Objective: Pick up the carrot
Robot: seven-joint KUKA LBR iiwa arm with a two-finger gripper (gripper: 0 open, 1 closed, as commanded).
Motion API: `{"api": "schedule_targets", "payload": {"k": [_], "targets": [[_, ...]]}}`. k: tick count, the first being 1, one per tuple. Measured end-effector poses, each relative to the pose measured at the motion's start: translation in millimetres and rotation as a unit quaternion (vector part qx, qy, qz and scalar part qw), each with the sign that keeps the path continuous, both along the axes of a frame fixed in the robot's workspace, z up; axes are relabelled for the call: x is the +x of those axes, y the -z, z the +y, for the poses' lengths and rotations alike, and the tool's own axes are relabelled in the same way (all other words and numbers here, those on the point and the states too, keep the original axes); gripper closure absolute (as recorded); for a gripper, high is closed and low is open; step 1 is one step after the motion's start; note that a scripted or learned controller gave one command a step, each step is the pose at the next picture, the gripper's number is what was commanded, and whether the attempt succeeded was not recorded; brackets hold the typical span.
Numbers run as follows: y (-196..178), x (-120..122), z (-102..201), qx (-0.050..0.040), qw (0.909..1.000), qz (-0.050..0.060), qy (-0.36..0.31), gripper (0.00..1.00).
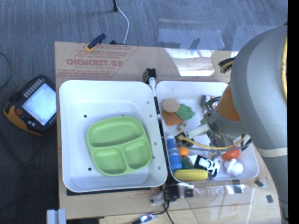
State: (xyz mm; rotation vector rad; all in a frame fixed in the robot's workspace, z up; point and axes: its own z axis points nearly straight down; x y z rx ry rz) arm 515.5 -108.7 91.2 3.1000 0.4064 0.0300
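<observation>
Pincer (211,141) low inside the right bin (196,88), grip impossible to make out.
Carrot (183,151) lies just left of it.

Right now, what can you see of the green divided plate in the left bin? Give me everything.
The green divided plate is a light green, matte, plastic-looking tray with rounded corners and three compartments: one long section across the top and two smaller ones below. It lies flat, right side up, turned slightly askew, on the floor of the left bin, toward its lower right. Its compartments hold nothing. Only the bin floor touches it; the arm is over the other bin.
</observation>
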Motion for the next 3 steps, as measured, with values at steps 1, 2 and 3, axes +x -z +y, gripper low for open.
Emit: {"api": "schedule_targets", "payload": {"k": [1,2,3], "targets": [[-0.5,-22.9,7.9,-0.0008,0.9996,-0.003,0.027,0.0],[-7.5,-27.4,8.1,0.0016,0.9996,0.005,0.027,1.0],[0.4,113.7,9.2,0.0015,0.9997,0.004,0.026,1.0]]}}
